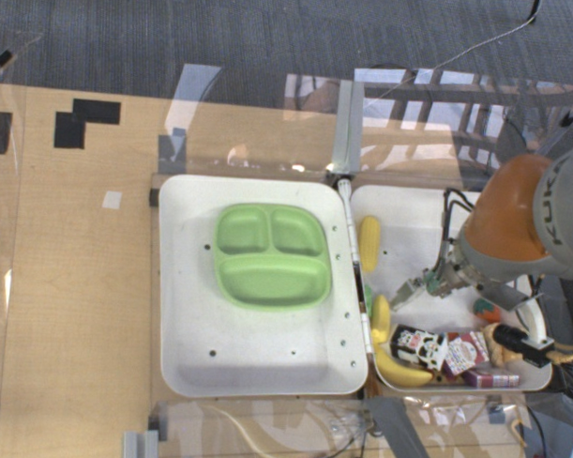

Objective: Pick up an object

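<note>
My arm comes in from the right and hangs over the right bin [414, 211], so my pincer [425, 285] sits low above that bin's bare floor, near the pile I am meant to pick from. I judge the placement sensible: everything loose lies in this bin. I cannot tell whether my pincer is spread or pressed together; nothing shows between its tips.

The things to pick crowd along the bin's left wall and near edge, probably where they slid or were dropped. I count three yellow banana-like pieces: one upright banana [369, 243] by the divider, a shorter yellow piece [381, 318] below it, and a curved banana [401, 369] at the near edge. Beside that lie a black-and-white carton [419, 346] and a red-and-white packet [465, 354], touching each other. Further right are some small items I cannot make out.

The left bin [186, 295] holds one green divided tray [271, 256] with three compartments, lying flat in the middle, well apart from my pincer.
</note>
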